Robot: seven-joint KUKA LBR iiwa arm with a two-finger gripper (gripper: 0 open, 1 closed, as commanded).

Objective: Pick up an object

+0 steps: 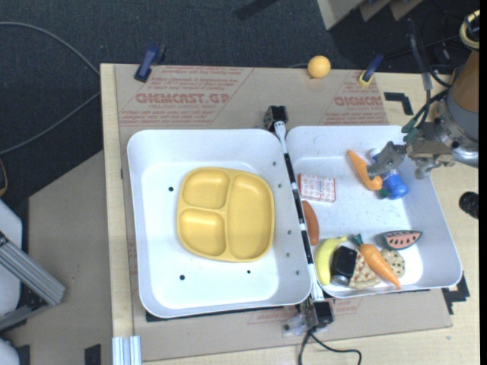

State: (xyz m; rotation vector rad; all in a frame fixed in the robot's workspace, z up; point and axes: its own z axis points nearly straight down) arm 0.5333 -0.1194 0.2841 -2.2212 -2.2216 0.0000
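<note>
Camera view, orange carrot [359, 166] just beside jaws [386, 167], jaw state unclear

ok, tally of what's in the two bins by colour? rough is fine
Orange: 3 – carrot by the gripper, carrot at front, sausage along the divider
Yellow: 2 – divided plate in left bin, banana
Blue: 1 – small blue item
Red/pink: 2 – checked card, watermelon slice
Black: 1 – black block
Tan: 1 – flat piece under the front carrot
Total: 10
</note>
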